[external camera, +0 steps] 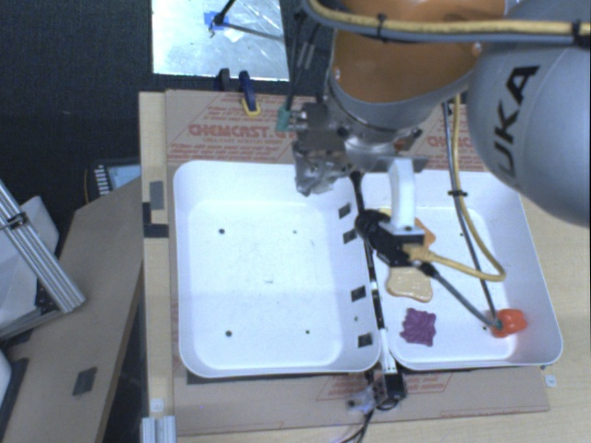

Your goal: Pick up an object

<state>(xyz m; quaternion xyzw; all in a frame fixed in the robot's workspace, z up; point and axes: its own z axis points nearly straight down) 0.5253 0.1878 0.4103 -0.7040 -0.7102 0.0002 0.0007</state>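
My gripper (317, 175) hangs over the far right corner of the left bin (249, 284), under the orange-banded wrist. In the right bin (538, 284) lie a flat tan piece (411, 285), a small purple piece (418, 326) nearer the front, and an orange ball (510, 321) at the end of a thin dark rod (462, 298) by the front right corner. An orange-tan scrap (425, 234) peeks out beside the wrist bracket. Nothing is visibly held by the gripper.
Both bins rest on a cardboard sheet (222, 127) on the bench. A shiny panel (217, 21) stands at the back left, with clamps (247, 95) on the cardboard's far edge. A ridge with dark tabs (367, 293) divides the bins.
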